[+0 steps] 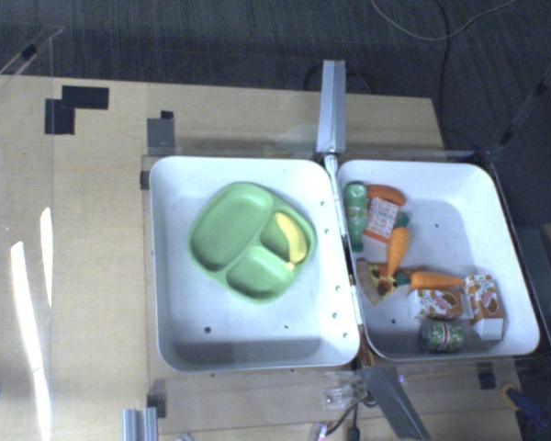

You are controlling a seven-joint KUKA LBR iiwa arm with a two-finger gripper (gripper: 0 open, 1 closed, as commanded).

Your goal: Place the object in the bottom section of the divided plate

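The green divided plate [248, 240] lies in the left bin [174, 329], and it has three sections. A yellow object [292, 235], maybe a toy banana, rests in the small section on the right side of the plate, touching its rim. The bottom section [262, 274], the one nearest to the lower edge of the view, has nothing in it, and the large section on the left also has nothing.

The right bin [505, 209] holds several toy foods: two carrots [397, 249], a green bottle [354, 205], a can [441, 336] and small boxes [483, 301]. They lie close together, some touching.

About the jaws, I cannot tell if they are open or holding anything.

I judge the task is not finished. If the yellow object is the one meant, it is on the plate but in a wrong section, just beside the bottom one.
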